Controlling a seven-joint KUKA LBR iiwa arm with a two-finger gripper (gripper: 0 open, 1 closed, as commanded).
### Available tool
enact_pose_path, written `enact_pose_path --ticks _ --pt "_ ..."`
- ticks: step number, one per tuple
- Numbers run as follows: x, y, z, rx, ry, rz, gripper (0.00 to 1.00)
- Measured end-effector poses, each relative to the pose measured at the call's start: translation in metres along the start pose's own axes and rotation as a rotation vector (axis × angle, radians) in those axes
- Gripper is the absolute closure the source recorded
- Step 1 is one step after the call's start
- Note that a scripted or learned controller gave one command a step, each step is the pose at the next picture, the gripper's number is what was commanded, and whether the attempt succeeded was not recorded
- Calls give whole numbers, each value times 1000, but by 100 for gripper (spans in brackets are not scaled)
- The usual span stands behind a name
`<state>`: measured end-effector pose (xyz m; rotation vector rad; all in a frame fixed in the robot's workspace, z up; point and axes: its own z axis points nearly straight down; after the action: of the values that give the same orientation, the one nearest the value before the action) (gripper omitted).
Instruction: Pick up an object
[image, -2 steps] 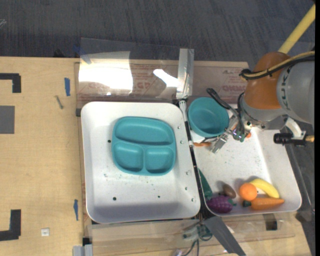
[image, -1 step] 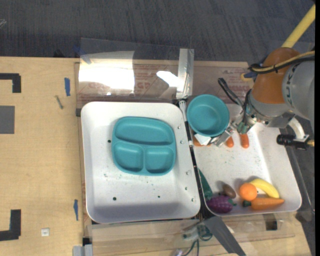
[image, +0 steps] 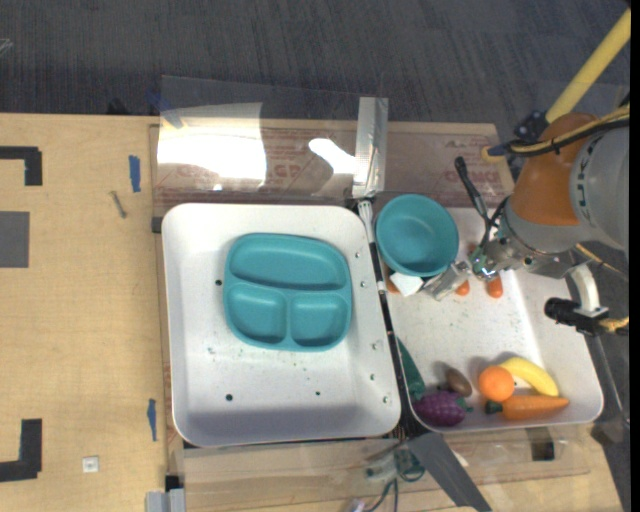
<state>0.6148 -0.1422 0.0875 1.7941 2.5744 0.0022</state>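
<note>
My gripper (image: 484, 266) hangs low over the back of the right bin (image: 520, 330), just right of a teal bowl (image: 417, 234) that sits in the bin's back left corner. Two small orange pieces (image: 494, 288) lie right under the gripper, beside a silver and white scrap (image: 438, 285). Along the bin's front edge lie an orange ball (image: 496, 383), a yellow banana (image: 532, 374), an orange carrot (image: 534, 406), purple grapes (image: 441, 407) and a small brown piece (image: 458, 380). I see nothing held in the gripper.
The left bin (image: 190, 330) holds a teal divided plate (image: 288, 290). A green piece (image: 409, 368) lies along the wall between the two bins. A clear plastic sheet (image: 260, 150) stands behind the left bin. The grey arm with its orange band (image: 548, 190) comes in from the right.
</note>
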Motion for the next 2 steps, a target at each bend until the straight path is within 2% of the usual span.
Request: enact_pose_path --ticks 1,2 --pt "-1 2 -13 -6 -6 -3 100" --pt "31 29 -118 -5 -4 -62 100"
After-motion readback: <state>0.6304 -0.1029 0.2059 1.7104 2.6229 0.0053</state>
